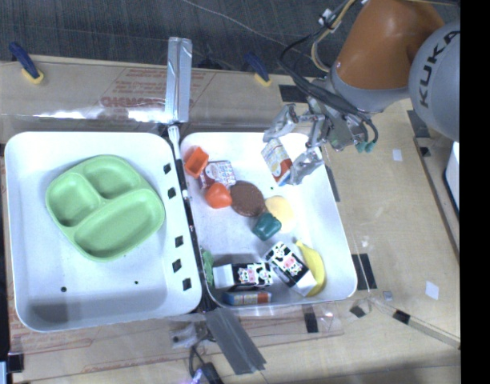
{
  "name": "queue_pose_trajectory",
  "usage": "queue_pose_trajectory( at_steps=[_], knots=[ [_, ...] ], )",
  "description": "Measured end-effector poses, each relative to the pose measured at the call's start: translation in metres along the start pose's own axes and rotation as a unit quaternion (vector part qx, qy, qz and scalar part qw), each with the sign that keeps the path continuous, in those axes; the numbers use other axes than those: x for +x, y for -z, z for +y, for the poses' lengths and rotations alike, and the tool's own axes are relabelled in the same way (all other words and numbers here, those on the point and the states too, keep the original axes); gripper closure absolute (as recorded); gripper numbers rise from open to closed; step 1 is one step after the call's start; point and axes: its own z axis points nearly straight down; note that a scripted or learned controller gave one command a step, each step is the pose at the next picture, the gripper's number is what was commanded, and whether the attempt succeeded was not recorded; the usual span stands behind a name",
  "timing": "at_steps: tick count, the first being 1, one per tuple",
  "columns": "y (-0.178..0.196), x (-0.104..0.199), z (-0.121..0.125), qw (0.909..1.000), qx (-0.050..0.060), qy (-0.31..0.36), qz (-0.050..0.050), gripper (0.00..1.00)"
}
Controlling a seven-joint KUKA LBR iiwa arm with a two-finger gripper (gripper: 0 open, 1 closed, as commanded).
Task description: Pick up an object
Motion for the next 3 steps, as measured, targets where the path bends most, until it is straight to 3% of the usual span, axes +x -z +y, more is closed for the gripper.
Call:
queue_pose_trajectory(
  at_steps=[1, 2, 3],
  knots=[
    [-0.129, -0.009, 0.033, 0.9859, -0.003, -0.167, 0.004, 0.0],
    [-0.1, 0.028, -0.043, 0.9887, -0.002, -0.15, 0.005, 0.0],
    [-0.139, 0.033, -0.014, 0.9926, -0.001, -0.122, 0.0, 0.0]
  ],
)
